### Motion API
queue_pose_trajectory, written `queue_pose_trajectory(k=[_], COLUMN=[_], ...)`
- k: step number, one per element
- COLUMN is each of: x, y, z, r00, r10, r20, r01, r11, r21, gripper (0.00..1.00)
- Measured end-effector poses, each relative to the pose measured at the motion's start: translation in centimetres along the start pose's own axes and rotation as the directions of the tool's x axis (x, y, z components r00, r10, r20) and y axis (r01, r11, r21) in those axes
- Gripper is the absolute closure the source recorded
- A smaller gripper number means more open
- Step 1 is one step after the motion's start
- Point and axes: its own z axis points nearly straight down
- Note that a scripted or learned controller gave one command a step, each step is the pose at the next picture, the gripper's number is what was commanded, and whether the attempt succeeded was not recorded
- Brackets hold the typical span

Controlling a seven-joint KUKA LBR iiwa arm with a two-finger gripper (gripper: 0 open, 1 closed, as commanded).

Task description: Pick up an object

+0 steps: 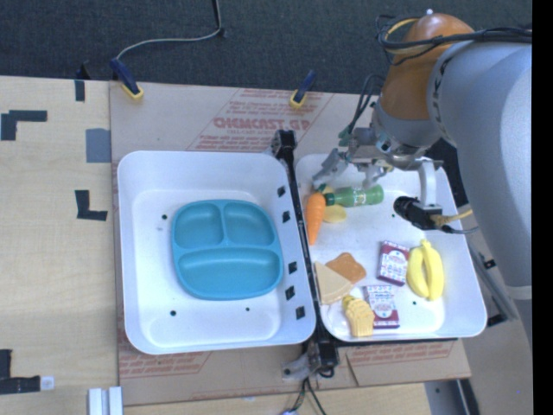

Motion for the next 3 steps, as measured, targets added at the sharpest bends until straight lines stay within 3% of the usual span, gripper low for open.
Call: queue_pose_trajectory(k=[1,2,3], x=[2.0,3.2,2.1], y=[2.9,2.9,-2.4], z=[0.1,0.1,0.1], r00=[1.0,1.0,1.0], r10=[0.0,0.001,0.001], r20=[0.0,0.001,0.0], r01=[0.0,-0.001,-0.001], r11=[1.0,1.0,1.0], r21=[0.003,0.003,0.004], gripper=[0.0,0.0,0.0])
